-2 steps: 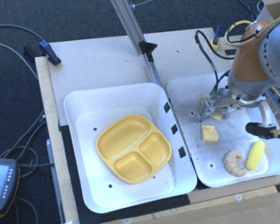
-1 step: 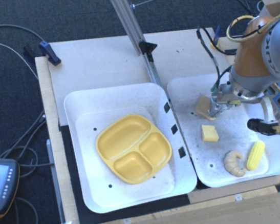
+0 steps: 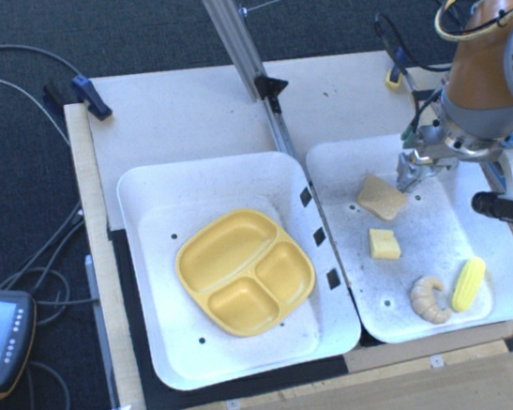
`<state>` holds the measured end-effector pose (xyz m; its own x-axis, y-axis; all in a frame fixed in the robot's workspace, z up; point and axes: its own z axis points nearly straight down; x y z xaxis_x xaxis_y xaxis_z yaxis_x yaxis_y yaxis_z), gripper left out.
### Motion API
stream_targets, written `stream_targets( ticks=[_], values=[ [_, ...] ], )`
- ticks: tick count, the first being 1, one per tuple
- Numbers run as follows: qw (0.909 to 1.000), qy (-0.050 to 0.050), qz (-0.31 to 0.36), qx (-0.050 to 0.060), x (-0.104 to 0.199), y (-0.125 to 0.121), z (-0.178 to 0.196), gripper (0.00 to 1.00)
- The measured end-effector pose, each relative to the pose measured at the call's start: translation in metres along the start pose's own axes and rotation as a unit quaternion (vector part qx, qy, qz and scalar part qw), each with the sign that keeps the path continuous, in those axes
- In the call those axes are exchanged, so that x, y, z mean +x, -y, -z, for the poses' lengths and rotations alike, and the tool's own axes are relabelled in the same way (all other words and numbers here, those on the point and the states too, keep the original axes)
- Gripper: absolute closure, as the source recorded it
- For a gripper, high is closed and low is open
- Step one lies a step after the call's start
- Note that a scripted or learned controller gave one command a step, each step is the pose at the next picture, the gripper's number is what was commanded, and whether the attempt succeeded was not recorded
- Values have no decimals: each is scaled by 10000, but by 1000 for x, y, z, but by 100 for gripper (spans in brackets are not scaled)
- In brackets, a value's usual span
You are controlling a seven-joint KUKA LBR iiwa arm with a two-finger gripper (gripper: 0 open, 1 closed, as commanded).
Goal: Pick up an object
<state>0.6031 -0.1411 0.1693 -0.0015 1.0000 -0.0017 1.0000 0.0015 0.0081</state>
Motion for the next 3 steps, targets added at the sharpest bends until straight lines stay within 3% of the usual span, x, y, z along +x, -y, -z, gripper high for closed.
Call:
stream_targets(
  ticks=[1,3],
  values=[
    [10000,-3,0,10,0,-2,40,100],
    [10000,-24,19,58,88,32,46,100]
  ],
)
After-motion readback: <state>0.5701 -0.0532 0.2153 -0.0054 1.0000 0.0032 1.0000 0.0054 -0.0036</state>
